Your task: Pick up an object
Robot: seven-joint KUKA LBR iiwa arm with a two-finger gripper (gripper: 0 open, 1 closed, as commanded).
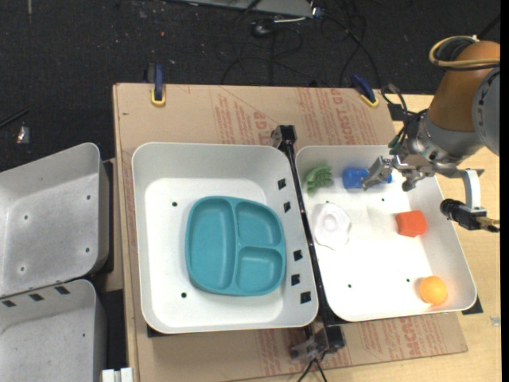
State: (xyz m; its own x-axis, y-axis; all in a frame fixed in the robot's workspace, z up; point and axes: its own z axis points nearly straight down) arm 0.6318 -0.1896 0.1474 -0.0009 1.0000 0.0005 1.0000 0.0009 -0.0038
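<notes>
We see the arm point(465, 94) reaching in from the right over the far part of the right bin point(457, 253). Its gripper point(395, 169) hangs just beside a blue block point(355, 178), with nothing between its fingers; we cannot tell whether they are spread or closed. A green toy point(319, 177) lies left of the block, a white cup point(332, 224) nearer us. An orange-red block point(411, 224) sits toward the right, an orange ball point(433, 290) in the near right corner. The left bin point(151, 237) bears a teal divided plate point(235, 246).
</notes>
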